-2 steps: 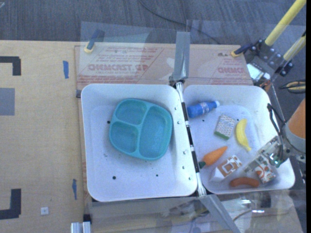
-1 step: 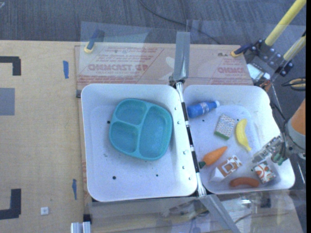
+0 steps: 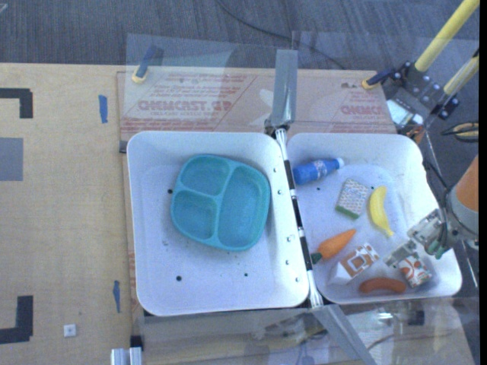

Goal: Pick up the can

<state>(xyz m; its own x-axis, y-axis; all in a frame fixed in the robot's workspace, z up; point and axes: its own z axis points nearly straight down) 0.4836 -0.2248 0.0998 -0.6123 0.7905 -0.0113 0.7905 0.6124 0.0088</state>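
Where the two shallow white bins [image 3: 144,204] sit side by side on the pale wooden surface [image 3: 61,226], the left one holds one teal divided plate [image 3: 221,202]. The right holds one blue bottle [image 3: 314,170], one sponge [image 3: 352,198], one banana [image 3: 378,211], one carrot [image 3: 335,244], one small carton [image 3: 355,263], one sausage [image 3: 382,285] and one small orange-and-white can [image 3: 415,271], near the right wall. The tool [image 3: 421,242] hangs just above the can; I cannot tell its opening. Grey carpet lies beyond.

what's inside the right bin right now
The right bin holds a blue bottle, sponge, banana, carrot, small carton, sausage and can; the gripper partly covers the can.
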